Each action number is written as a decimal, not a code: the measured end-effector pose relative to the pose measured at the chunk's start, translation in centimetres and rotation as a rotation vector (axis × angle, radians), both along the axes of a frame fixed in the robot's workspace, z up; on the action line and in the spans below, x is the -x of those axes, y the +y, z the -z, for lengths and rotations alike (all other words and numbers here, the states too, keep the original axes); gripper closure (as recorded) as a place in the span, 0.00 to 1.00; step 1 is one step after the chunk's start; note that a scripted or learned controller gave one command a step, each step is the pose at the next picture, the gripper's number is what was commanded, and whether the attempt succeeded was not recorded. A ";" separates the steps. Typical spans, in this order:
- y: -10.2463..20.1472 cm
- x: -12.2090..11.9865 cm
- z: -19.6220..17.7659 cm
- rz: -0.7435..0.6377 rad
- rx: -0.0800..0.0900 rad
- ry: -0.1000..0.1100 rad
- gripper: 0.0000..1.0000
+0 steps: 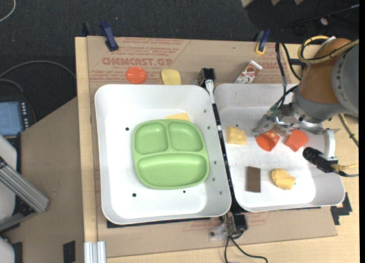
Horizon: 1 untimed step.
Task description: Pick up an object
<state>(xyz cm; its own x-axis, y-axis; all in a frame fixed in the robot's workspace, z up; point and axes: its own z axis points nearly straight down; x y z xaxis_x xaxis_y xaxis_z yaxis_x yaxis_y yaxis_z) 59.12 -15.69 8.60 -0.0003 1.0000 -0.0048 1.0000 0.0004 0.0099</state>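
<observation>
Two white bins sit side by side on the table [85, 142], and the gripper [278, 125] hangs low over the right bin [325, 193], in its upper middle part. Whether it is released or clenched cannot be told, since the wrist hardware blocks the view. Just below the gripper lies a red block [267, 141], close enough that contact cannot be ruled out, though nothing shows it being held. Just to the gripper's right and a little lower lies an orange-red block [296, 140], near the first one. To the gripper's left, near the bin's left wall, rests a pale yellow wedge [236, 136]. Farther below the gripper, toward the bin's front, lie a brown block [252, 179] and, beside it, a yellow lump [283, 179]; they are apart from each other.

Well to the gripper's left, the left bin [108, 113] holds a green divided tray [170, 154], with a yellow piece [178, 117] poking out from behind the tray's far edge. Beyond the bins, up and to the left of the gripper, an orange disc [136, 75] and a yellow block [170, 77] rest on the table, and a small packet [248, 73] lies above the right bin's far edge.
</observation>
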 end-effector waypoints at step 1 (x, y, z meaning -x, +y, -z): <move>0.2 0.2 -1.2 0.000 -0.002 0.001 1.00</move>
